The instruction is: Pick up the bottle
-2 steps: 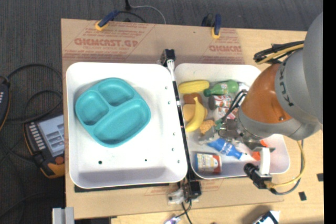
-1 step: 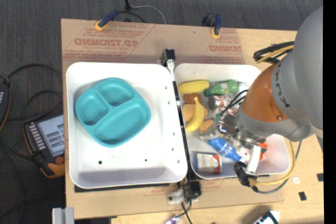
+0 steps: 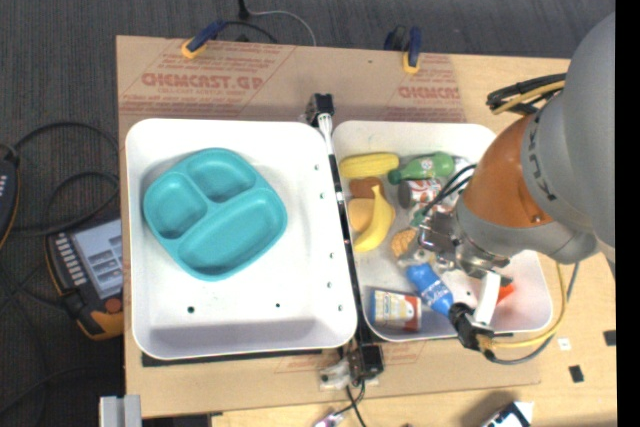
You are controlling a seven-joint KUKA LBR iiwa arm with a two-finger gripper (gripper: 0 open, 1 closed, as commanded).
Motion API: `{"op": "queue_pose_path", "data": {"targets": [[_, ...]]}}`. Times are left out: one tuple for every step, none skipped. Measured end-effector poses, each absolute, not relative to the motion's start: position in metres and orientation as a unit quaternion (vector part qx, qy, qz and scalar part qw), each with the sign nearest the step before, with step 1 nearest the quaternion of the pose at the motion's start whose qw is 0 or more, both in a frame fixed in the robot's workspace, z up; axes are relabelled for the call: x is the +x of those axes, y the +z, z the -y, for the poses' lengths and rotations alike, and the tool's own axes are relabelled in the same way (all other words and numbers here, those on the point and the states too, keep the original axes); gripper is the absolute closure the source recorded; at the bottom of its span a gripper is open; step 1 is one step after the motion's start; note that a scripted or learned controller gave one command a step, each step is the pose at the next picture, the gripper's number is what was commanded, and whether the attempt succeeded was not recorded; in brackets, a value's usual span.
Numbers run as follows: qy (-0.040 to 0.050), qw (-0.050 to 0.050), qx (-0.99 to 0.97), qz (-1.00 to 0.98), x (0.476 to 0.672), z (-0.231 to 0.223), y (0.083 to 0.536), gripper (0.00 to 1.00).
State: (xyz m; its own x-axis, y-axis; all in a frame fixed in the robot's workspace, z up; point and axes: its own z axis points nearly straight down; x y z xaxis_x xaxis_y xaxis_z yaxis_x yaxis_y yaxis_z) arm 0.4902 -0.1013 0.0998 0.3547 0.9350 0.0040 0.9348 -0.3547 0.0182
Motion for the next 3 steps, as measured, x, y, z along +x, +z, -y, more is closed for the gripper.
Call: {"op": "queue_pose_path", "data": {"targets": [[-0.0004,-0.001,0.831,-0.556,0.484,0.047,0.184,1.00],[-0.0013,0.000,0.831,-0.556,0.483,0.048,0.184,0.00],[-0.0015,-0.001,0.860,-0.510,0.483,-0.019,0.184,0.00]]}}
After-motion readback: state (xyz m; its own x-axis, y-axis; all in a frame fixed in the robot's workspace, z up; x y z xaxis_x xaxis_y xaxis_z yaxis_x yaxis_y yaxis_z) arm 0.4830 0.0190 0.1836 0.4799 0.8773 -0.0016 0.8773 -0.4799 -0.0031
